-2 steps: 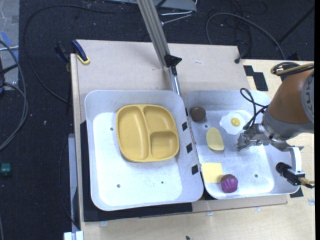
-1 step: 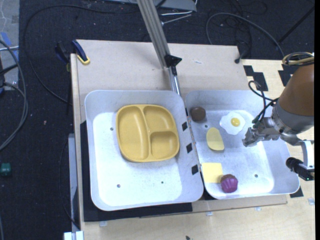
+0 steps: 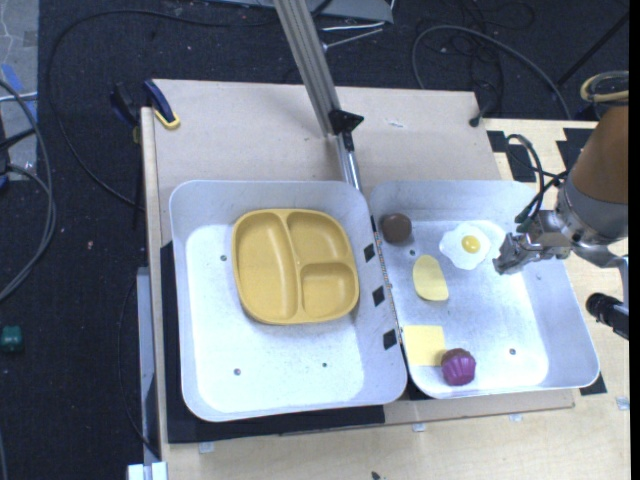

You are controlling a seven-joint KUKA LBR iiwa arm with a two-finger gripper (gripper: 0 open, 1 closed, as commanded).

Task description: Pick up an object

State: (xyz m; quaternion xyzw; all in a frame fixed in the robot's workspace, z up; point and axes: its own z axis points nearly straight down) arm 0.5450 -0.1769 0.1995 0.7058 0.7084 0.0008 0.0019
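In the right bin (image 3: 530, 338) lie a toy fried egg (image 3: 467, 245), a brown round piece (image 3: 397, 228), a yellow oval piece (image 3: 431, 278), a yellow square slice (image 3: 423, 345) and a purple toy fruit (image 3: 458, 366). My gripper (image 3: 510, 255) hangs over the bin's upper right part, just right of the fried egg, pointing left toward it. Nothing shows between its fingers.
A yellow divided tray (image 3: 296, 265) lies in the left bin (image 3: 280, 368). A slanted metal pole (image 3: 310, 53) rises at the back between the bins. Cables run over the dark floor around the bench.
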